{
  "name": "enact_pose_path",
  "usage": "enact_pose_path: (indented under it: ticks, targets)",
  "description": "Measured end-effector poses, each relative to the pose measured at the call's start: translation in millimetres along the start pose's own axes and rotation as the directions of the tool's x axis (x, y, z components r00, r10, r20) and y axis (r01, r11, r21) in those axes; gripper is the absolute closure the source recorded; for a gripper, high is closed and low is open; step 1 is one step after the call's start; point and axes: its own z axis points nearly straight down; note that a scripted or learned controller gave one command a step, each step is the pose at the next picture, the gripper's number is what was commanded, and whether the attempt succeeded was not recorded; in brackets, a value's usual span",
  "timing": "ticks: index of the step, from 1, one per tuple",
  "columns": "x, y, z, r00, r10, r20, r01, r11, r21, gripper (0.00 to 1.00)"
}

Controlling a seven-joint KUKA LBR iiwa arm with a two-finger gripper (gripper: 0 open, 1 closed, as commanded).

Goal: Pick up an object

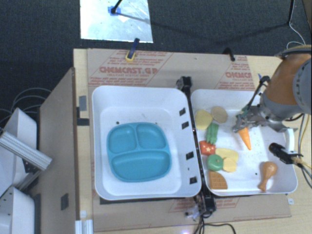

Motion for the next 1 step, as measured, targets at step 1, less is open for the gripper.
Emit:
enact_pose_path:
  ticks: [1]
  targets:
    - [108.9, 54.4, -95.9, 1.000, -0.011, -0.003, 0.011, 1.000, -0.010, 1.00]
